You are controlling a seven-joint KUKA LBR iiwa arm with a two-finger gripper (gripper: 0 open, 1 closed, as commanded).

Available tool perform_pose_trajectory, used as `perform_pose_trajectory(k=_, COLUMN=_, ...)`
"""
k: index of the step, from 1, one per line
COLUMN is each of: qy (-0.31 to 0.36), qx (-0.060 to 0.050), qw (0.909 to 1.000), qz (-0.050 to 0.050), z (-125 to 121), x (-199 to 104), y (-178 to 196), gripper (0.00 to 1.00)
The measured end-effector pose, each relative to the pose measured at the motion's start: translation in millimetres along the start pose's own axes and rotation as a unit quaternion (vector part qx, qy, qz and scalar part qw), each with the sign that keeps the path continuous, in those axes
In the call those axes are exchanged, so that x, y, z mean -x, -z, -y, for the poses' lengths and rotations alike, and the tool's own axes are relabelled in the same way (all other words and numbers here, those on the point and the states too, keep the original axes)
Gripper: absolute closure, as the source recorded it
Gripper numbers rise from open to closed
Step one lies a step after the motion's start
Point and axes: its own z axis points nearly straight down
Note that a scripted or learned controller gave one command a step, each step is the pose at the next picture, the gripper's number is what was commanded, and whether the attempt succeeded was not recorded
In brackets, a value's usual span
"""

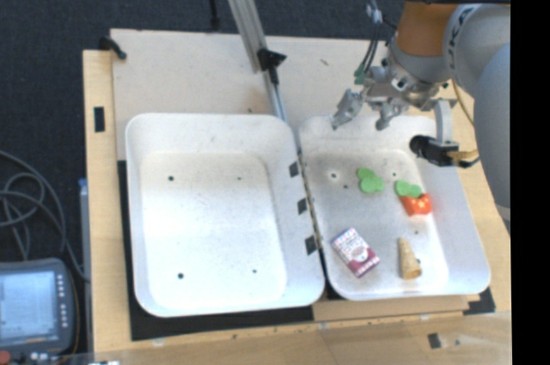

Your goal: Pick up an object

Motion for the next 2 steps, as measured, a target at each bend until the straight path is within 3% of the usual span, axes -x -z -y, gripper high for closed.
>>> perform_pose_trajectory(k=2, qy=-0.002, qx=0.000, qw=1.0000, qz=0.000, z=-5.1, x=10.8, y=-105.8, gripper=0.00)
